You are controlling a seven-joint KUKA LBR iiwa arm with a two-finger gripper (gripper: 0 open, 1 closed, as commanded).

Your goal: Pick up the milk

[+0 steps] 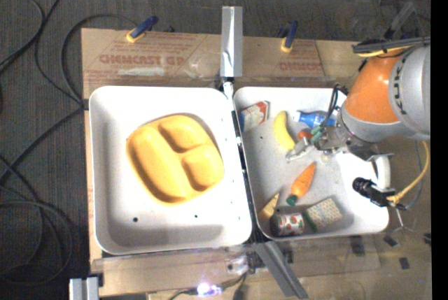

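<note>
1. Arm cut off at right edge.
2. Blue item partly hidden behind gripper; identity unclear.
3. Milk label too small to read.
4. Can print blurred.

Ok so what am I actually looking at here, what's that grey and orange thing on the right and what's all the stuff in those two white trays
One camera fixed above a bench looks down at a slant. The grey and orange thing is a robot arm reaching in from the right; its gripper hangs over the right bin. That bin holds a small milk carton, a banana, a carrot, a can and a speckled block, perhaps a sponge. The left bin holds a yellow divided plate. Whether the gripper holds anything is unclear.
</note>
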